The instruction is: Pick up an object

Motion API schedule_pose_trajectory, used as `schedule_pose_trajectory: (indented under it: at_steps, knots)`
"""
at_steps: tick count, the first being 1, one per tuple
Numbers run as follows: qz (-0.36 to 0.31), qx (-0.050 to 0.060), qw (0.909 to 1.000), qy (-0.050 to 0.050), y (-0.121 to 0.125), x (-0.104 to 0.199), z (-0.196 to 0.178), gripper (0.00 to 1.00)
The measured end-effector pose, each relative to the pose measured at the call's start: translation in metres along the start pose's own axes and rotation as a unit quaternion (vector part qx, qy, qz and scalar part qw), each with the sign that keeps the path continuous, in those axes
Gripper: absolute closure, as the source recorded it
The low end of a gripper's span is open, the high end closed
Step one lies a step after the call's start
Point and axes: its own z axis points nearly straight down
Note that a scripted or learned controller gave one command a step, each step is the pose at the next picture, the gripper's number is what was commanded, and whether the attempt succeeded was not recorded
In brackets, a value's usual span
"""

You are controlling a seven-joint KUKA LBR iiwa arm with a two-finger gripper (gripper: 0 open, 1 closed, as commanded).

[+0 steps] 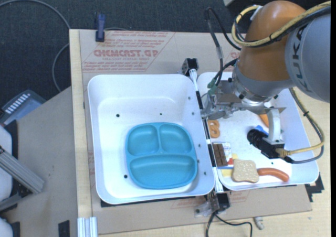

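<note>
My gripper is low over the near-left part of the right bin, close to the wall between the two bins. Just below it lies a small orange pretzel-shaped piece; I cannot tell whether the two touch. Further toward the front lie a dark brown bar with a pale stripe, a slice of toast and a red-orange sausage. An orange piece peeks out beside the wrist. The arm hides the back of this bin.
The left bin holds a blue divided plate toward its front. A cardboard sheet lies under both bins. The bulky orange and grey arm hangs over the right bin's back half.
</note>
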Motion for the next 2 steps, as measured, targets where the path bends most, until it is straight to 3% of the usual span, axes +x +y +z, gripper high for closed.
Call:
schedule_pose_trajectory:
  at_steps: [1, 2]
  knots:
    - [0.000, 0.000, 1.0000, 0.000, 0.000, 0.037, 0.001, 1.00]
    - [0.001, 0.000, 1.0000, -0.001, 0.065, -0.020, -0.030, 1.00]
